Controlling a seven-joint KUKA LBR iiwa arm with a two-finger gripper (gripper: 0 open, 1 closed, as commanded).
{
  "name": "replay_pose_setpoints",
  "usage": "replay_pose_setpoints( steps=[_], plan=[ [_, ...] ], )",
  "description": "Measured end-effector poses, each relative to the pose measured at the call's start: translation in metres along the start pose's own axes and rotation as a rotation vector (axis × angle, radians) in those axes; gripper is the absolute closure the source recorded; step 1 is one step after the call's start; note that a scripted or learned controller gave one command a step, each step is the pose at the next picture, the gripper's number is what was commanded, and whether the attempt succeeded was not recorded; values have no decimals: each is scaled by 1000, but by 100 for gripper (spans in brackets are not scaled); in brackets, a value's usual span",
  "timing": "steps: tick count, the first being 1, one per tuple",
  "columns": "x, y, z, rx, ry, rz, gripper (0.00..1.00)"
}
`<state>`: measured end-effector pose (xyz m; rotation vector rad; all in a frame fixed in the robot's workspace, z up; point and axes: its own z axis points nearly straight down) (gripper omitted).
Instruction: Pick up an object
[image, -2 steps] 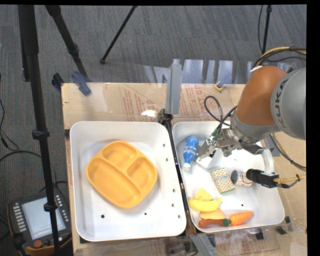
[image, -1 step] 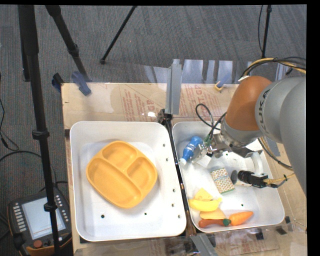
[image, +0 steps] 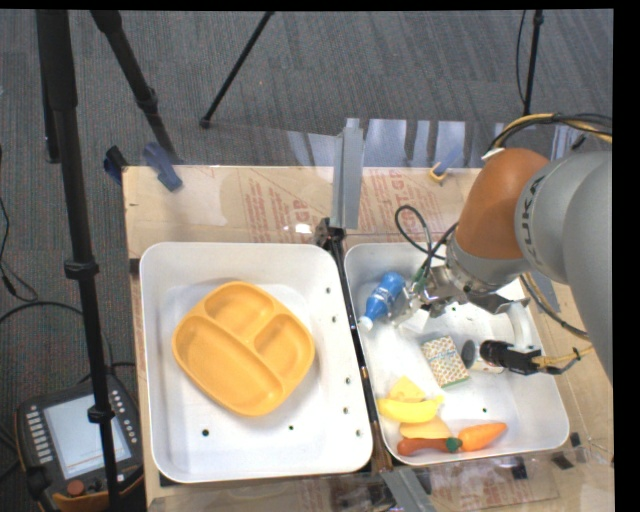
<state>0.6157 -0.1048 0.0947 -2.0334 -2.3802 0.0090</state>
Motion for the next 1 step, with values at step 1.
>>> replay_pose_setpoints(
  steps=[1],
  plan=[
    [62,38,-93,-10,-3,42,100]
  ],
)
